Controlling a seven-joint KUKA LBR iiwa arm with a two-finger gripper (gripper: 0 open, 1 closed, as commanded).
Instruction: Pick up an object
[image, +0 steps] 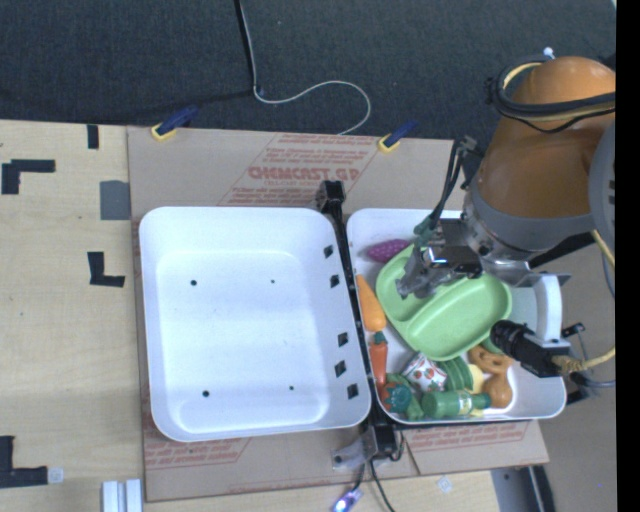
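Even, bright overhead light, soft shadows, slightly blurry detail perhaps.

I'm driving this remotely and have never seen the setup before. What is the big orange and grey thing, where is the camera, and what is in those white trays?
The orange and grey bulk at the right is a robot arm. Its gripper hangs low over the right bin; whether it holds anything cannot be told. One fixed camera looks down on the bench at a slant. The right bin is crowded: a light green bowl, an orange carrot, a purple item, a green bottle and other small toys. The left bin lies beside it, both on a cardboard sheet.
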